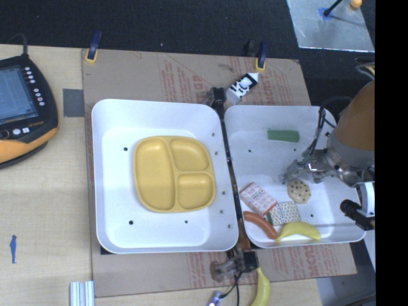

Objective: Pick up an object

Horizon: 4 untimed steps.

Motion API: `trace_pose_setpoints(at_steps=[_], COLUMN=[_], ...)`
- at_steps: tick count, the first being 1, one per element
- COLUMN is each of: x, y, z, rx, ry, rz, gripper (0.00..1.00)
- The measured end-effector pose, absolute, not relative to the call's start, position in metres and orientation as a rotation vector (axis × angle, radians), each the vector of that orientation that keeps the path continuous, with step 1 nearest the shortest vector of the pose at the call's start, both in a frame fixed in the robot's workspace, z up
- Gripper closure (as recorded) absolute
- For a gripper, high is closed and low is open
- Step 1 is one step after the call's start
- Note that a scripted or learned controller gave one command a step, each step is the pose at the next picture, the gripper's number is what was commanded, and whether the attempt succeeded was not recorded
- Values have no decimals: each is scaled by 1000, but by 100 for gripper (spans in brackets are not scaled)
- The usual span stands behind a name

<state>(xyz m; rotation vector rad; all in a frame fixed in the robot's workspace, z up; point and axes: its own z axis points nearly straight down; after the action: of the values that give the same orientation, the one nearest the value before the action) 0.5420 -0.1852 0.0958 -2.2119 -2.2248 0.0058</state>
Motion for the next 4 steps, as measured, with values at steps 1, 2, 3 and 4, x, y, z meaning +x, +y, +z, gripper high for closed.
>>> trace_pose_setpoints(at_steps=[1, 2, 3, 4], x=[618, 657, 478, 523], y=[-210, -163, -165, -135], z=[92, 105, 96, 92], rx=[-2216, -2217, -2212, -2212], ry=[-2224, -2224, -2224, -2228], rz=[2, 0, 6, 4], gripper=[0, 0, 0, 0])
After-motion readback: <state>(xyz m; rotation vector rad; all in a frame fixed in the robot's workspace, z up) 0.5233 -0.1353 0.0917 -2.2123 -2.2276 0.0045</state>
